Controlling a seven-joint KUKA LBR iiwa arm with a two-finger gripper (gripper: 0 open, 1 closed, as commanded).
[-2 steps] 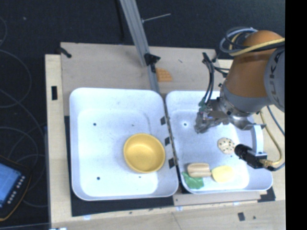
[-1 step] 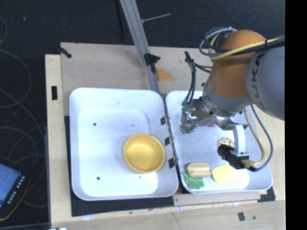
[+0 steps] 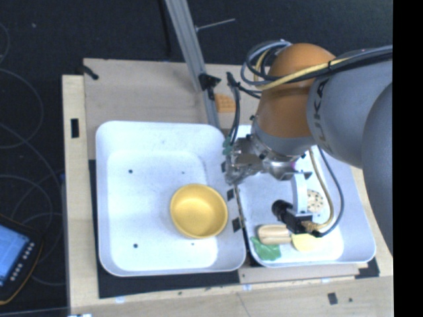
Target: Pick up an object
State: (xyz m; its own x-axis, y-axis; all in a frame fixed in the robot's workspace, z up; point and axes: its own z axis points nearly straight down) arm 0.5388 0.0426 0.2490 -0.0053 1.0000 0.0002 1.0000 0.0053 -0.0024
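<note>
arm: we see the grey arm (image 3: 357, 104) coming in from the right, its orange band (image 3: 294, 78) sitting over the upper part of the right bin.
gripper: the gripper (image 3: 234, 167) hangs low over the seam where the two bins meet, just above and to the right of the yellow bowl.
gripper state: we cannot tell whether it is released or clenched, because its tip is too small and dark against the bin rims. We see nothing clearly held in it.
left bin: the left bin (image 3: 132, 150) holds one thing, a yellow bowl (image 3: 198, 210). The bowl stands upright with its mouth up, in the lower right part near the inner wall.
right bin: the right bin (image 3: 353, 240) has its small items gathered along the near edge.
small items: a tan block (image 3: 273, 233) lies on its side and a yellow piece (image 3: 305, 243) sits just to its right. A green scrap (image 3: 264, 249) lies below the block, touching or nearly so, and a white spotted piece (image 3: 316, 202) sits further up.
spacing: the bowl is apart from the gripper, and the small items lie well to the gripper's lower right.
bench: the pale wooden bench (image 3: 76, 177) carries both bins, and a slanted metal rail (image 3: 185, 38) rises behind them.
off the bench: a handheld screen (image 3: 13, 253) lies at the lower left on the dark floor among cables.
</note>
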